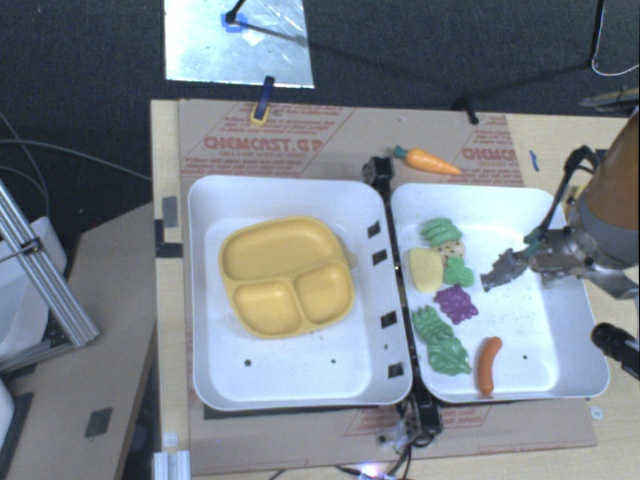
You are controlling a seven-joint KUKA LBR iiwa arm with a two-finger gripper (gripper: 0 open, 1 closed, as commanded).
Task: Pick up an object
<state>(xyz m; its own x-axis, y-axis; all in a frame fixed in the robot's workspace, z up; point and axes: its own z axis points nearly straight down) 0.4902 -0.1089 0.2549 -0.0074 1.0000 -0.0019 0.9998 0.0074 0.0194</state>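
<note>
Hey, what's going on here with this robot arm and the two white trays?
The grey arm reaches in from the right, with its claw hovering over the right bin. That bin holds small toy foods: a purple grape bunch, a yellow piece, green items and an orange sausage. Nothing is gripped. The left bin holds a yellow divided plate. A toy carrot lies outside.

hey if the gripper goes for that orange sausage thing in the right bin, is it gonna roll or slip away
Probably somewhat. The sausage looks rounded and smooth, so it could roll sideways if nudged across its length. Its glossy surface suggests it may slip unless pinched across the middle. It lies on bare bin floor, slightly apart from the green leafy piece, so the gripper likely has room.
</note>
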